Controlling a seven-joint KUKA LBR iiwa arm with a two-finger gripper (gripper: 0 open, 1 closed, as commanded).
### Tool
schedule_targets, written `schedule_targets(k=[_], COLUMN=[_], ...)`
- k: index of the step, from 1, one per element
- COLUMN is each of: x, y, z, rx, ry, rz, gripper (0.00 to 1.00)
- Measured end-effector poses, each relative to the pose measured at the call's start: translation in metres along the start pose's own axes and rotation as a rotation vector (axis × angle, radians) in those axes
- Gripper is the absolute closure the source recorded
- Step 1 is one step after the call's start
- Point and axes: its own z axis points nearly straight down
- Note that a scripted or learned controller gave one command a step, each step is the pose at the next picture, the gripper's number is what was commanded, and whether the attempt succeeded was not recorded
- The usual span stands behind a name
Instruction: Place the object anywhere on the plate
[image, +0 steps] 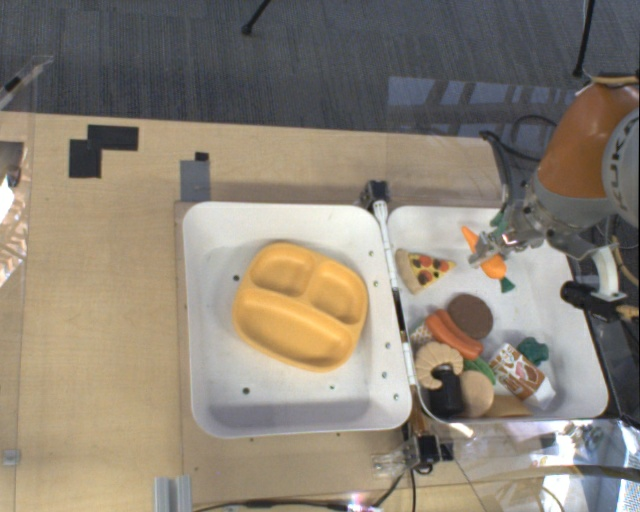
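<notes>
Camera view looks down on a wooden worktop (110, 330) carrying two white bins. The yellow plate (300, 304), with its three compartments, lies in the middle of the left bin (210, 400). Over the right bin (570, 345), well apart from the plate, the claw (497, 246) hangs at the bin's far side with an orange carrot (482, 253) pinched between its fingers, the green top pointing away from the plate. Nearer the plate, a pizza slice (424, 268) lies by the divider. A brown disc (469, 316), a hot dog (455, 335), a cookie (434, 360) and a small carton (517, 372) crowd the bin's near end.
</notes>
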Motion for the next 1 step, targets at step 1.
schedule_targets(k=[1], x=[0.0], y=[0.0], z=[0.0], rx=[0.0], ry=[0.0], rz=[0.0], gripper=[0.0])
